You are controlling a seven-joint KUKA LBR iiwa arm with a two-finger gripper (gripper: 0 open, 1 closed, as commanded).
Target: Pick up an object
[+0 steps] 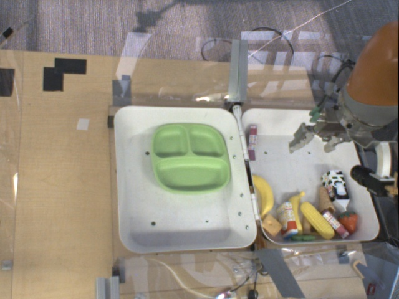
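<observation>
The right bin (pixel 274 167) is taken as the landmark. Above its upper right part the gripper (pixel 319 136) is held, with its fingers (pixel 300 137) spread apart and nothing seen between them. Along the bin's lower edge a heap of toy food is gathered: a banana (pixel 264 194) at its left, a corn cob (pixel 316 220) in the middle, a black-and-white cow figure (pixel 336 185) toward its right. Against the bin's left wall a small purple packet (pixel 252 142) is laid. In the left bin (pixel 134 229) beside it a green divided plate (pixel 189 157) is seated.
</observation>
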